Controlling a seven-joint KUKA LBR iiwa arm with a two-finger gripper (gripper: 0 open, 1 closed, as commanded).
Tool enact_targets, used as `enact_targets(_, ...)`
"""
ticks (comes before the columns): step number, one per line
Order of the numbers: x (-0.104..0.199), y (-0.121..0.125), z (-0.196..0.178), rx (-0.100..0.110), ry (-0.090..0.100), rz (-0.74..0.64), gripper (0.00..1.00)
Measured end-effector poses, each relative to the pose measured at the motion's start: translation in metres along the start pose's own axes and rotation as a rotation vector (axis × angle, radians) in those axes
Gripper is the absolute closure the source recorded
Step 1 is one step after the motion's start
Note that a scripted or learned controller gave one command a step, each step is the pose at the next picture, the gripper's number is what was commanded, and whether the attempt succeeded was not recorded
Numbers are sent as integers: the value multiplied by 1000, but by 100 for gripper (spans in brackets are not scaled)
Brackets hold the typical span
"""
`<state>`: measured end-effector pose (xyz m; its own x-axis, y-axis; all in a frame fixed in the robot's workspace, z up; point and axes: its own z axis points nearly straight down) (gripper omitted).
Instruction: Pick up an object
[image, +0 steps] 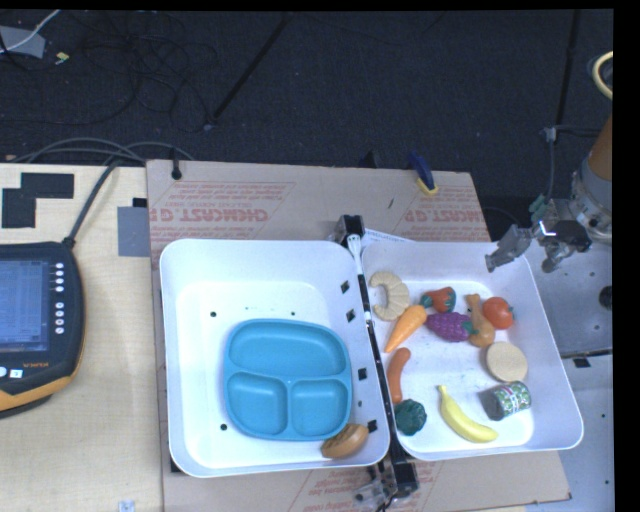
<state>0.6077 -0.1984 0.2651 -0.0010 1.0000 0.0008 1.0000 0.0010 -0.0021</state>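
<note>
In the left white bin (190, 290), a smooth, shallow plastic tray, lies a glossy blue three-compartment plate (288, 378), with a brown, rounded bread-like piece (345, 441) at the bin's lower right corner. The right white bin (560, 400) at centre-right of the frame holds moulded toy foods: a ridged beige ring (389, 294), a tapered orange carrot (405, 325), a knobbly purple grape cluster (450, 325), a red tomato (497, 312), a flat tan disc (507, 361), a curved yellow banana (463, 418), a bumpy green broccoli (409, 416) and a small cylindrical can (508, 400). At the upper right of the frame the gripper (530, 248) hangs past the right bin's upper right corner, apart from every object, its two grey fingers spread and grasping nothing.
</note>
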Motion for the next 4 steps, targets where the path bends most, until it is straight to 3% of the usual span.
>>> enact_targets(1,23,-57,-248,-19,-6,-1,0)
enact_targets(2,24,-55,-246,2,-1,-5,100)
enact_targets(3,109,-117,-274,-2,1,-7,100)
enact_targets(4,172,-64,-145,13,1,-6,100)
